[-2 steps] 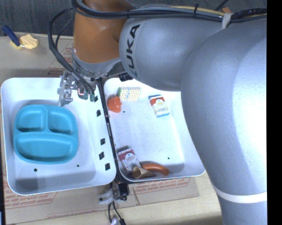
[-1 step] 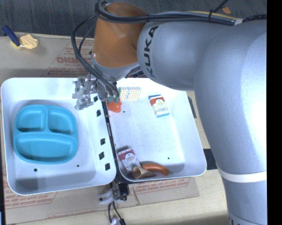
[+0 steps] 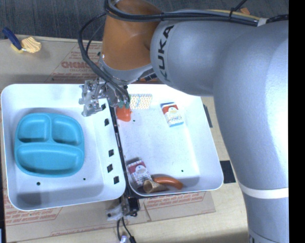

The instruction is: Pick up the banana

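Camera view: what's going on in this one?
The grey arm reaches in from the right, its claw low over the back of the left bin, near the divider. The blue tray lies in that bin. The right bin holds small packets and an orange item.
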Motion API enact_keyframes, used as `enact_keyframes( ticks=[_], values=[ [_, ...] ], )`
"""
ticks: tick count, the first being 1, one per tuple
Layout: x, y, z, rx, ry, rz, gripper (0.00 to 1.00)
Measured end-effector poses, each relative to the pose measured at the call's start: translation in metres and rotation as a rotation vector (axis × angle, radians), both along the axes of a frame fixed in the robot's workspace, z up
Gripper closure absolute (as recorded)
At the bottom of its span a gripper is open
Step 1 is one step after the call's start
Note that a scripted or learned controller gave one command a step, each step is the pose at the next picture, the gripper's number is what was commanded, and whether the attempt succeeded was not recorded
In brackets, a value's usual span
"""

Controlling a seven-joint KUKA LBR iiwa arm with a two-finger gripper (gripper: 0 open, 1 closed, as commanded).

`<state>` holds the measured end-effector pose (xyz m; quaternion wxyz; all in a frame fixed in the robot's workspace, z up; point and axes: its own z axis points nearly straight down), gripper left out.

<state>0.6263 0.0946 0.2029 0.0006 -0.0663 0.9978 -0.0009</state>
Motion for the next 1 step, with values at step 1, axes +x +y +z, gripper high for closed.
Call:
enact_keyframes(
  ticks=[1],
  values=[
    [0.0293,-0.0348,-0.0107,0.0,-0.001,0.165,1.0]
  ],
)
